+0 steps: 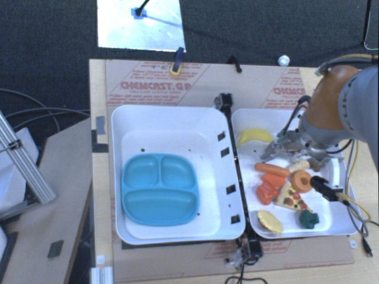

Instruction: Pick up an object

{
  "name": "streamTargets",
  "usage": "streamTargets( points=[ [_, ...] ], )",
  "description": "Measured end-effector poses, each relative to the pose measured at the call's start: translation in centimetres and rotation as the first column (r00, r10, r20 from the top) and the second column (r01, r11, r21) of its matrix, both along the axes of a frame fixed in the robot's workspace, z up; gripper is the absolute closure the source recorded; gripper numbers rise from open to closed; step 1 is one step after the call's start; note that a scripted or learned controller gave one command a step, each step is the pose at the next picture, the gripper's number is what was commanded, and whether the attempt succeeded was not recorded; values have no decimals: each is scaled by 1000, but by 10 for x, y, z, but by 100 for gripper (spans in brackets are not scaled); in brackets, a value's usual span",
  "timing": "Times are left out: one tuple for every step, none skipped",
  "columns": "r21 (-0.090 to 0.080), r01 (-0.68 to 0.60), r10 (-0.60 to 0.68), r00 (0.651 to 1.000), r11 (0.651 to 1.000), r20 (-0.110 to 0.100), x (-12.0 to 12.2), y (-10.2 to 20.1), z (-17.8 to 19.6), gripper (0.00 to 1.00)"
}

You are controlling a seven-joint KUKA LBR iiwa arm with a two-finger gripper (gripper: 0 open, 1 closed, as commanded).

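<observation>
In the right bin (pixel 337 176), a banana (pixel 253 136), carrot (pixel 272 169), donut (pixel 301 181) and pizza slice (pixel 292 200) crowd the hand (pixel 273 149); its grip cannot be told. A blue plate (pixel 159 189) fills the left bin (pixel 172 118).

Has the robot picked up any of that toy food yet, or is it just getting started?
Nothing looks lifted yet. The tool is low in the right bin, beside the banana and above the carrot. Every toy lies on the bin floor. Gripping and lifting one remain.
</observation>
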State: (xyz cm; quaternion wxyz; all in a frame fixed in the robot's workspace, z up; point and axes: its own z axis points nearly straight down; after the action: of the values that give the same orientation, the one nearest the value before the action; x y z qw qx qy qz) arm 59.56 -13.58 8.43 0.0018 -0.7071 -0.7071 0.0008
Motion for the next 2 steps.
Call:
streamTargets(
  points=[
    [0, 0, 0, 1000, 1000, 0, -59, 16, -1, 0],
    [-2, -1, 1, 1000, 1000, 7, -55, 15, 10, 100]
  ],
)
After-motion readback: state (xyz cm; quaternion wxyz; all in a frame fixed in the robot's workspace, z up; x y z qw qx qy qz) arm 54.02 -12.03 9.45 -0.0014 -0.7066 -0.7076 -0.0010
